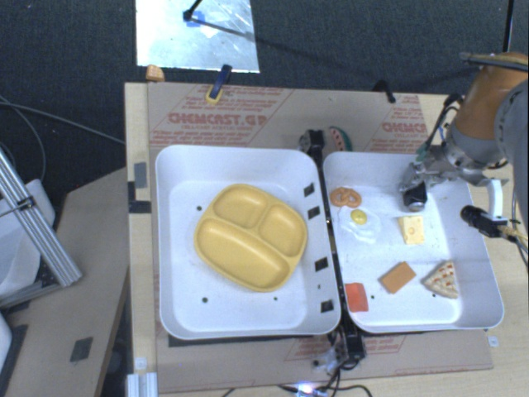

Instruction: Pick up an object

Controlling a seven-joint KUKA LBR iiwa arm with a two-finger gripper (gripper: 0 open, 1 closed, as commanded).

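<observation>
Nothing looks lifted yet: the claw (412,195), grip state I cannot tell, hangs low just above the cheese slice (412,229) at twelve o'clock, other food untouched in the right bin (483,284).

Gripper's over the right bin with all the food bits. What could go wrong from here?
1. The gripper hangs just above the cheese slice; flat in the right bin, it may slip the fingers.
2. The fried egg and pretzel lie close together; a descent there might nudge both.
</observation>
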